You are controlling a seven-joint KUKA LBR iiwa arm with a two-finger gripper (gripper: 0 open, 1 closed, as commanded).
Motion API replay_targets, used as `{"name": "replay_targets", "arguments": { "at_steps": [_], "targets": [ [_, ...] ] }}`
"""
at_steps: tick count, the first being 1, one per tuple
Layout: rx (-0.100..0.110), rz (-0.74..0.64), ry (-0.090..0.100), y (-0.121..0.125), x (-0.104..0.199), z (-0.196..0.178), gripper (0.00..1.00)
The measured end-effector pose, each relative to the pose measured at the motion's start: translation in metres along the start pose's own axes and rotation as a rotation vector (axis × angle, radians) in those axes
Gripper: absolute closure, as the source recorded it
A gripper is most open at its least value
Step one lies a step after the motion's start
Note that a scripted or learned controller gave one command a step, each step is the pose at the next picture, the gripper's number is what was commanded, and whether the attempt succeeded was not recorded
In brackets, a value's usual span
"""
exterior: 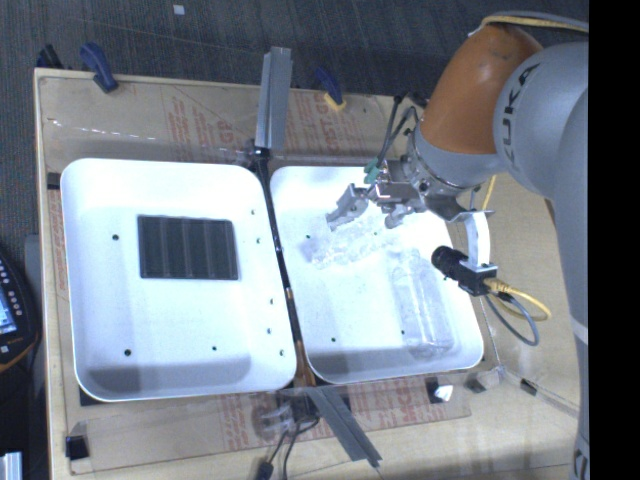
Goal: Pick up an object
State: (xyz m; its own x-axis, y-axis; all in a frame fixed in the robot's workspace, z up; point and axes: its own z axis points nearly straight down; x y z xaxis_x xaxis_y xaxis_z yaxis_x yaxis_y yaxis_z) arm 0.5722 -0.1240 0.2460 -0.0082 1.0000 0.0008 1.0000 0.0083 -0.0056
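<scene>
My gripper [370,211] hangs over the far part of the right bin [320,363], its two fingers spread open with nothing seen between them. Just below and to the left of the fingers lies a crumpled clear plastic piece [338,246] on the bin floor. A clear plastic bottle [420,306] lies lengthwise along the right side of the same bin, nearer the front. In the left bin [90,348] a dark grey ribbed rectangular block [188,247] lies flat near the middle.
A metal divider bar [272,98] stands at the back between the bins. Blue clamps [98,68] sit on the bench's rear edge. A black connector with a yellow cable [505,293] hangs beside the right bin's right wall.
</scene>
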Motion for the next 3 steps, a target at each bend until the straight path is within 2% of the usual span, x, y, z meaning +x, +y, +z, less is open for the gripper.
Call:
{"name": "replay_targets", "arguments": {
  "at_steps": [1,2,3],
  "targets": [
    [0.000,0.000,0.000,0.000,0.000,0.000,0.00],
    [-0.001,0.196,0.000,-0.054,0.013,-0.017,0.00],
    [-0.009,0.466,0.001,-0.069,0.033,-0.094,0.00]
  ]
}}
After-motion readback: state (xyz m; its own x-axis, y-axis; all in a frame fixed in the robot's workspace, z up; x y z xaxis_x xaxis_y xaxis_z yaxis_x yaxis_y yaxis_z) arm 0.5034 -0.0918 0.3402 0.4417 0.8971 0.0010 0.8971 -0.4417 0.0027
